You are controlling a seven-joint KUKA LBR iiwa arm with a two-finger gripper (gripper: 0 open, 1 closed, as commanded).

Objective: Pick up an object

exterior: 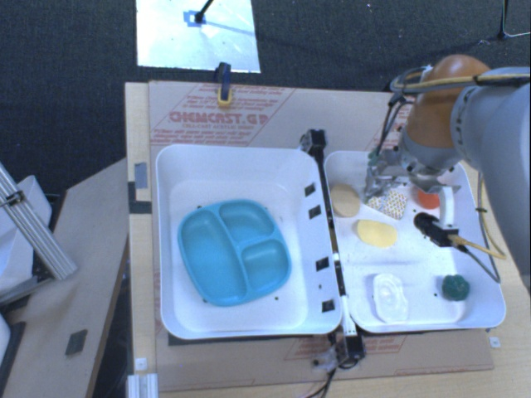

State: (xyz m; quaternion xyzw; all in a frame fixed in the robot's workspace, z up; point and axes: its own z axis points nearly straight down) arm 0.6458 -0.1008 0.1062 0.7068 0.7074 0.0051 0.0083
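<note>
My gripper [379,184] is low in the far part of the right bin [481,312], with the grey arm and its orange band coming in from the right. Right under and beside it lies a small checkered white-and-tan piece [392,203]. A tan round piece [343,199] sits just left of the gripper, by the bin's left wall. A red-orange piece [428,199] lies to the gripper's right, partly hidden by the wrist. Nearer the front lie a yellow oval piece [377,234], a white moulded piece [390,297] and a dark green lump [455,287].
The left bin [178,305] holds a blue divided plate [235,251]. A black-clipped divider [322,222] runs between the two bins. Cardboard lies under both bins, and a yellow-and-black clamp [224,85] stands at its far edge.
</note>
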